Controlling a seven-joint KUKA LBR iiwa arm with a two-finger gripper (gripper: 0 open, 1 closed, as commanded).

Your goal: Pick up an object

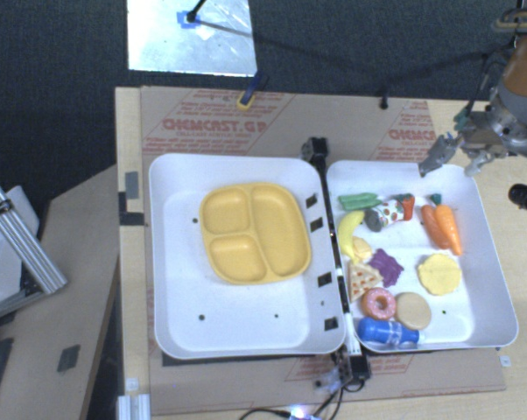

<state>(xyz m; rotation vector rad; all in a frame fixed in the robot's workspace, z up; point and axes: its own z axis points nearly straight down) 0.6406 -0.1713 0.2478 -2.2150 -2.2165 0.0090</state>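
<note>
White is the colour of both bins. My claw (452,157) hangs over the far right corner of the right bin (491,261), fingers spread apart with nothing between them. Toy food lies in that bin: an orange carrot (442,225) near the far right side, a banana (349,229) by the left wall, a donut (379,304) and a blue bottle (388,332) along the near edge. A yellow tray (253,232) sits in the left bin (172,261).

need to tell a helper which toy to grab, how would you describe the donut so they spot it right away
Look in the right bin, toward its near edge. The donut lies between the waffle piece and the blue bottle; it is the one ring with pink icing and a hole.
</note>
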